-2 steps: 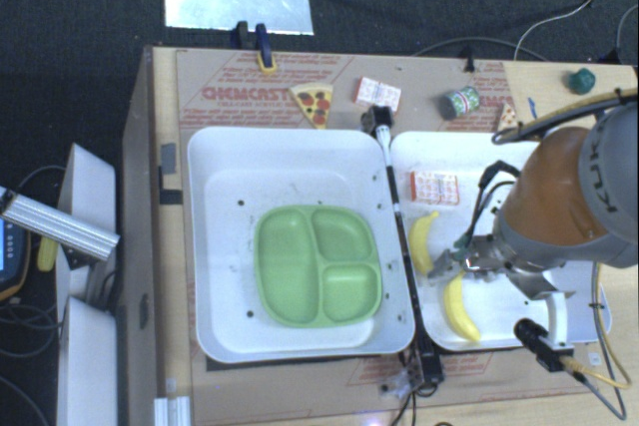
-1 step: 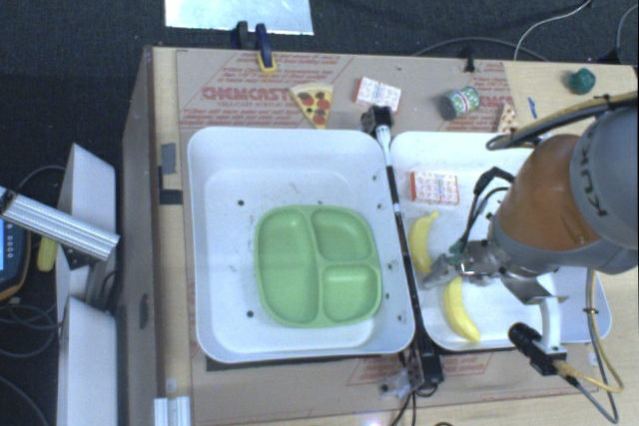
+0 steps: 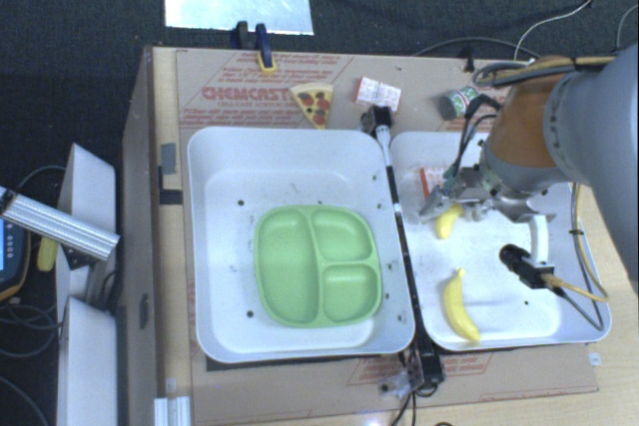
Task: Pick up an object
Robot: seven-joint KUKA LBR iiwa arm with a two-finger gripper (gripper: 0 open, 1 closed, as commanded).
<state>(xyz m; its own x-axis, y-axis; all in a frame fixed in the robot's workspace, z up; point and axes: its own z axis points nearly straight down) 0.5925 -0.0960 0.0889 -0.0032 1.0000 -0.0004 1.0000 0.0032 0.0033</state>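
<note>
claw [image 3: 446,205] beside small banana [image 3: 445,223]

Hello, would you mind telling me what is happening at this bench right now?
A grey robot arm reaches into the right bin, its gripper low over a small yellow piece. A banana lies loose nearer the front. The left bin holds a green divided plate.
</note>
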